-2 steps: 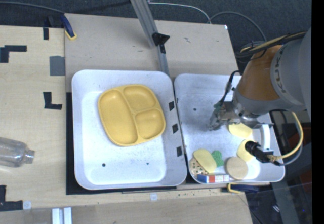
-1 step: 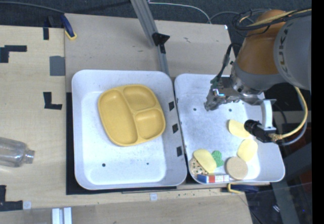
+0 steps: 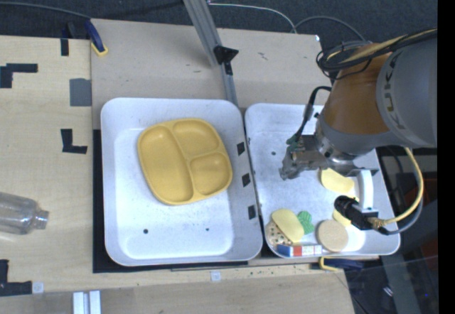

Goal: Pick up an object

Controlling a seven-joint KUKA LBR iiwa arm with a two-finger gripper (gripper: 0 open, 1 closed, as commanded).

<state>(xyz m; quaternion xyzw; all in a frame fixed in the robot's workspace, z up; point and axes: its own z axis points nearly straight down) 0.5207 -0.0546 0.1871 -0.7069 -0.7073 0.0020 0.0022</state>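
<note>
My gripper (image 3: 291,168) hangs over the middle of the right bin (image 3: 264,136), pointing down toward its bare floor. Nothing shows between its tips. Toy foods lie in the bin's near right part: a yellow banana-like piece (image 3: 335,180) just right of the gripper, a pale yellow block (image 3: 287,224), a small green piece (image 3: 305,219), a tan round cookie (image 3: 332,235) and a striped red, white and blue item (image 3: 302,251) along the front wall. A yellow divided plate (image 3: 185,160) rests in the left bin (image 3: 121,185).
A metal pole (image 3: 199,14) slants across the bench behind the bins. A clear plastic bottle (image 3: 21,214) lies at the far left. Black cables (image 3: 341,55) loop above the arm's orange band (image 3: 352,103).
</note>
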